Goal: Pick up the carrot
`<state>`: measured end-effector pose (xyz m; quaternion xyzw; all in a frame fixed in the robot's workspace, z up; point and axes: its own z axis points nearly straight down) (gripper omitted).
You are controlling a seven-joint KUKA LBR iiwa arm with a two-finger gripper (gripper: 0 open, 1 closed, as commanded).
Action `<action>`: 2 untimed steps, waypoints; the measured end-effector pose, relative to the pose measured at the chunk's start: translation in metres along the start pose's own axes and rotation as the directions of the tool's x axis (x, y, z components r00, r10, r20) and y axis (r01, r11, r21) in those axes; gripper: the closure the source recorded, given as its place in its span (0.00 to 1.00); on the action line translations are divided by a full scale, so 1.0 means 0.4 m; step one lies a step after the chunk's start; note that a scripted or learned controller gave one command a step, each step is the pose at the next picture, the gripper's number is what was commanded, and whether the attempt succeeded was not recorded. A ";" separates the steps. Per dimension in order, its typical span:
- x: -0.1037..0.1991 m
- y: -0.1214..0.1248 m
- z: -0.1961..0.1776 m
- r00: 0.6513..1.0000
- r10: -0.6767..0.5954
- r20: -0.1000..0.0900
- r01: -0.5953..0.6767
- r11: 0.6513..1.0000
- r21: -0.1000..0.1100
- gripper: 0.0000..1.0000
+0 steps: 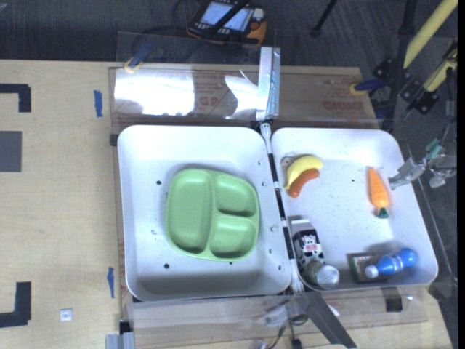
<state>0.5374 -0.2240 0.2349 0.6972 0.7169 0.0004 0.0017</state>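
The carrot (378,189), orange with a small green top at its near end, lies in the right bin (341,140) close to the right wall. My gripper (415,170) hangs at the bin's right rim, just right of the carrot and slightly farther back, apart from it. Nothing shows between the gripper and the carrot.
A yellow banana (305,165) and an orange sausage-like piece (300,183) lie at the right bin's left side. A blue bottle (390,262), a can (320,271) and a small box (306,243) sit along its near edge. A green divided plate (213,213) rests in the left bin (138,195).
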 end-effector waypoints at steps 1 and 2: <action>0.032 0.071 0.342 0.981 -0.191 -0.015 0.191 0.981 0.004 0.00; 0.023 0.073 0.314 0.982 -0.188 -0.007 0.188 0.982 -0.001 1.00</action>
